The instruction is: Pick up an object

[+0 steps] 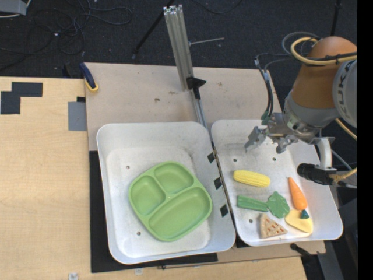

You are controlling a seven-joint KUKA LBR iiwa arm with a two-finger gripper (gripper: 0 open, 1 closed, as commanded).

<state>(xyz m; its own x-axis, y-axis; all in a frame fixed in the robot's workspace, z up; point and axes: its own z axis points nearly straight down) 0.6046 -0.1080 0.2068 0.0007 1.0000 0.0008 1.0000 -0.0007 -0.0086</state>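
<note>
Hovering over the right bin (pixel 326 229), the gripper (pixel 269 142) has its 2 fingers spread with nothing between them. Nothing is lifted yet: the corn (pixel 252 178), broccoli (pixel 265 203) and carrot (pixel 297 193) lie in that bin, so the whole pick remains.

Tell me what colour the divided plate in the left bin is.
Light green, seen plainly in the camera view: the plate lies in the left bin.

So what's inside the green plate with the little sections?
Nothing shows inside the green plate: its three sections look bare. It sits in the left bin; the bin floor beneath it is covered.
</note>
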